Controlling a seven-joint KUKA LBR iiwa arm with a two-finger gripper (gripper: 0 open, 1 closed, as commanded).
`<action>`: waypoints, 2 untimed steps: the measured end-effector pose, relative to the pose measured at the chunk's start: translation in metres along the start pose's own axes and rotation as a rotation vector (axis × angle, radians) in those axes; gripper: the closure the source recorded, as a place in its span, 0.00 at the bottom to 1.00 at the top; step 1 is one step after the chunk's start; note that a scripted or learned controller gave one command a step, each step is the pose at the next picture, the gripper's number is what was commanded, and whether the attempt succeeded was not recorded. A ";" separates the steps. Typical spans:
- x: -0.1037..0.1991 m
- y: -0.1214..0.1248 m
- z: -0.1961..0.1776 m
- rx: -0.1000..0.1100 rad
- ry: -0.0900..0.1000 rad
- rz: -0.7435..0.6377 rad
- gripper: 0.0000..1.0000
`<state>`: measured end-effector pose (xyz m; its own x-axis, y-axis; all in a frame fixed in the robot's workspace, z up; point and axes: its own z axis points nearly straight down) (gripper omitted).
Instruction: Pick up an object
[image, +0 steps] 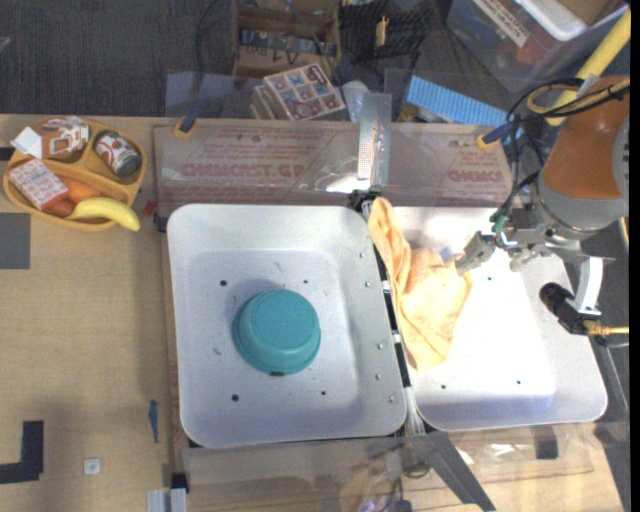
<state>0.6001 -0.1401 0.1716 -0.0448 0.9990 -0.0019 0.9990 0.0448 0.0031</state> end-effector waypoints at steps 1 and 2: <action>-0.016 0.015 0.082 -0.007 0.000 -0.011 0.00; -0.017 0.016 0.070 -0.012 0.000 -0.009 1.00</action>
<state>0.6169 -0.1565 0.1013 -0.0534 0.9986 -0.0017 0.9985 0.0535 0.0148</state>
